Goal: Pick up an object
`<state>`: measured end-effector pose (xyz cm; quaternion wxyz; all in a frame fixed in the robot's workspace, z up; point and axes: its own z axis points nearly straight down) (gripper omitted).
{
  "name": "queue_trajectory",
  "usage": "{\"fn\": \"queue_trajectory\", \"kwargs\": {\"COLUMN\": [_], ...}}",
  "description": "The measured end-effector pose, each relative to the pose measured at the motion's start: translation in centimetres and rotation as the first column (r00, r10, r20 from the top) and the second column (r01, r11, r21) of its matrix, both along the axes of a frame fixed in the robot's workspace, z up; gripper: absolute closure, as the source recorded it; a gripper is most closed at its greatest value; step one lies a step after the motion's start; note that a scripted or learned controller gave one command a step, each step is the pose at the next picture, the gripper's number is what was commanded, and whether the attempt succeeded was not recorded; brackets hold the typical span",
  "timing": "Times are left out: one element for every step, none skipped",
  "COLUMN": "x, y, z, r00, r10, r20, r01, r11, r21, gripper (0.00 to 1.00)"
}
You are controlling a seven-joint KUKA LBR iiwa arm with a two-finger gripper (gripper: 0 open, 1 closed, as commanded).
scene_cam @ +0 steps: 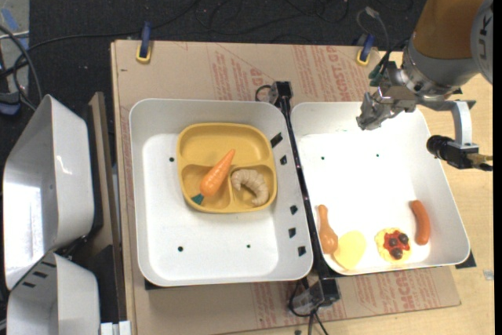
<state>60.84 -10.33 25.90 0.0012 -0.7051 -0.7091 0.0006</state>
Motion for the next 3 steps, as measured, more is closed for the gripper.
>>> {"fn": "queue_trajectory", "kwargs": {"x": [-3.2,-5.5,-6.7], "y": [4.5,9.6,14.7], "z": [-0.3,0.1,-1.3], "r00": [1.0,1.0,1.0], "r10": [0.001,0.003,0.003], "r20": [0.0,0.001,0.0], "r01": [-0.001,-0.003,-0.003], "r11": [1.0,1.0,1.0], "r21": [0.001,0.001,0.001], "gripper": [1.0,1.0,1.0]}}
